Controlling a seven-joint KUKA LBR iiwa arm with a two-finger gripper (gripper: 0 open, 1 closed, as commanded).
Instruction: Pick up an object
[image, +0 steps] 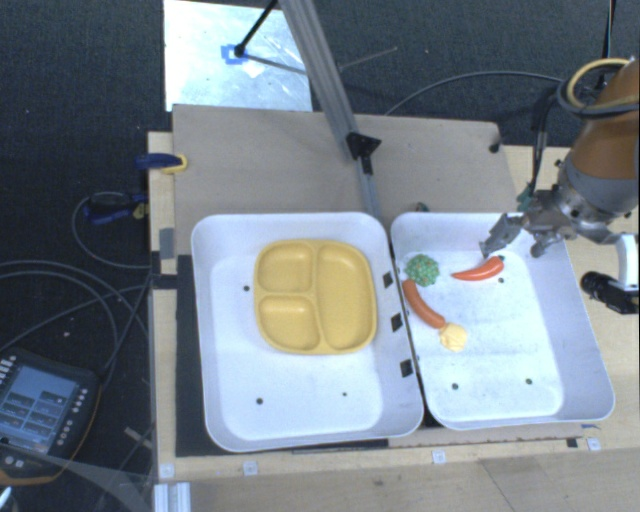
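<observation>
Camera view: hand (522, 236) spread open above chili (478, 269).

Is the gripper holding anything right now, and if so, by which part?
Nothing is held. The gripper hangs open just above the red chili pepper's right end; the pepper lies in the right bin.

A yellow three-compartment plastic plate (315, 296) lies in the left white bin (230, 400). In the right white bin (560, 380), a green broccoli toy (422, 268) sits left of a red chili pepper toy (478, 270), an orange sausage toy (424, 304) nearer, and a small yellow toy (453, 338) nearest.
</observation>
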